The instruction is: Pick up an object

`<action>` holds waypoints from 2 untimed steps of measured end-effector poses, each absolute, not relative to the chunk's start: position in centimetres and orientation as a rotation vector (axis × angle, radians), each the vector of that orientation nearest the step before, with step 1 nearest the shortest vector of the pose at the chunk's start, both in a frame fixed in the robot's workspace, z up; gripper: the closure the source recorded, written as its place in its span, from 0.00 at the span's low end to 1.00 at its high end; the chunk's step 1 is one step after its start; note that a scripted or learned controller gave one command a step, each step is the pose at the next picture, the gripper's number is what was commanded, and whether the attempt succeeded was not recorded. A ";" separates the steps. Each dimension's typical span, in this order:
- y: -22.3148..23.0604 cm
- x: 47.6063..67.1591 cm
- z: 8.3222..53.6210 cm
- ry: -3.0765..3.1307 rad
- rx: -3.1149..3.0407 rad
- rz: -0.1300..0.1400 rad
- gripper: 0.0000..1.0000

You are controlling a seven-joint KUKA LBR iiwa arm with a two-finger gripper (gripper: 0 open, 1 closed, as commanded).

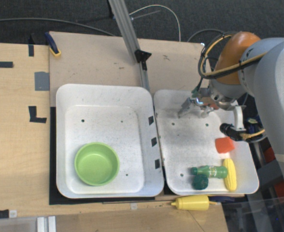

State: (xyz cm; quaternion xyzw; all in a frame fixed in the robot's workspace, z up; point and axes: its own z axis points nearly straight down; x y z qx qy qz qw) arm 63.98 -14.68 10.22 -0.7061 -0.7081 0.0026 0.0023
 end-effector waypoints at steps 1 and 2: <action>-14.7 64.1 11.7 -2.226 -2.216 0.004 1.00; -14.4 64.4 15.9 -2.226 -2.221 -0.003 1.00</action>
